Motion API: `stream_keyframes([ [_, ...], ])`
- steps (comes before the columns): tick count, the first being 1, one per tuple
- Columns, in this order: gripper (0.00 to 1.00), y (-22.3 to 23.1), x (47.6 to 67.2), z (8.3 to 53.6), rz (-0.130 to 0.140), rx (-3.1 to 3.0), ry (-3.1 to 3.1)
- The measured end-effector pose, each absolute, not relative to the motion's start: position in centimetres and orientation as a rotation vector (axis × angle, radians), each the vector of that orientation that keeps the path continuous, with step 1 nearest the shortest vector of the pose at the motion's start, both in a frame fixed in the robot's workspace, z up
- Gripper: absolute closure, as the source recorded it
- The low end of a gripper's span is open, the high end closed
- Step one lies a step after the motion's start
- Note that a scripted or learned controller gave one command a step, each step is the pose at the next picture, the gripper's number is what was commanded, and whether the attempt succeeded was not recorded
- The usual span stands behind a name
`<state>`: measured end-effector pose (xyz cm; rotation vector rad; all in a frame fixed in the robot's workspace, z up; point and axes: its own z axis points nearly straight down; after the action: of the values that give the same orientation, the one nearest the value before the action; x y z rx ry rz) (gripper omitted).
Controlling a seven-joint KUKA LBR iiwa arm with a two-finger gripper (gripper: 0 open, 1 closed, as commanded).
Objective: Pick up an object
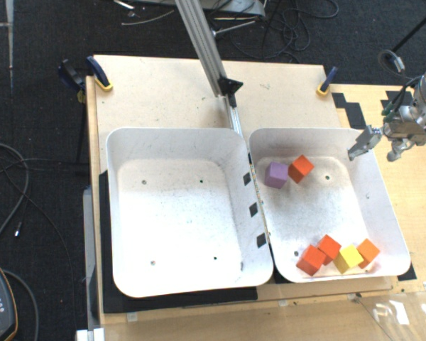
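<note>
From the camera above the bench, I am hanging at the far right, my gripper (378,146) hovering over the right rim of the right bin (383,197). My two fingers are standing spread apart, one pointing toward the bin's upper right corner and the other just off to its right, and nothing is sitting between them.

Inside the right bin, a purple cube (275,174) and an orange cube (300,168) are lying just beside each other near the top left, well apart from me. Along the bottom edge a cluster is resting together: a red-orange cube (312,260), another orange cube (329,246) touching it, a yellow cube (349,257) beside those, and one more orange cube (368,251) at the right end.

The left bin (117,190) is lying alongside, and the two are meeting at the middle.
</note>
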<state>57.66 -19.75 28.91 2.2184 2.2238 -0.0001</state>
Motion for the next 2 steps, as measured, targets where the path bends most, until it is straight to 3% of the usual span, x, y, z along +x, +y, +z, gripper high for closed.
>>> stream_keyframes([
  [2, 0.0, -13.8, 66.8, 9.3, -0.001, 2.216, 2.229],
])
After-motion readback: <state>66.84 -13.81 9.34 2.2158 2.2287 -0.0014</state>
